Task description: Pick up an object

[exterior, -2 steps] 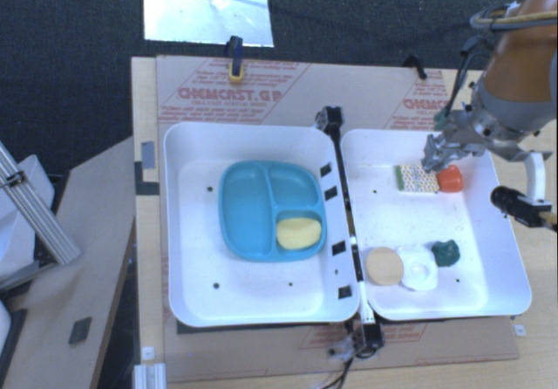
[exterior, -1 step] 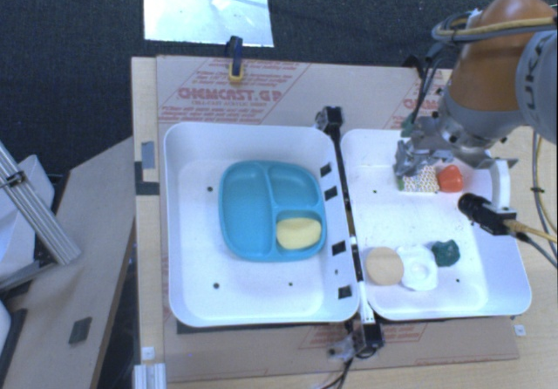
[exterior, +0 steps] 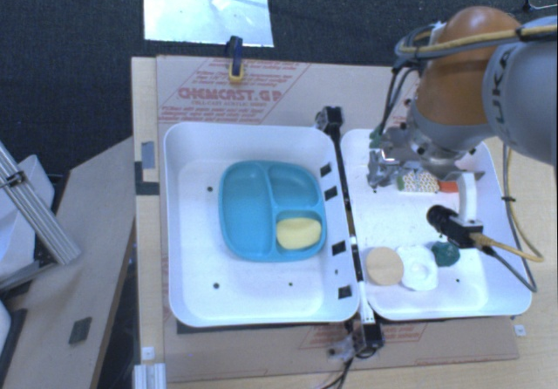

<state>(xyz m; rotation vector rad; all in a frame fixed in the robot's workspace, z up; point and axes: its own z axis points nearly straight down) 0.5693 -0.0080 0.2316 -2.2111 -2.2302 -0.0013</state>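
Round tan wooden disc (exterior: 384,265) | flat on right white bin (exterior: 488,287) floor, reachable | two-finger gripper (exterior: 377,176) poised above bin, away from disc | finger state indiscernible

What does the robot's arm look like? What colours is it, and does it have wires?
The arm is fat and rounded, grey with a shiny orange band above the wrist. Dark letters run down its grey side. Thin cables, some yellowish, loop around the orange part. At the end sits a small grey metal gripper with two thin fingers.
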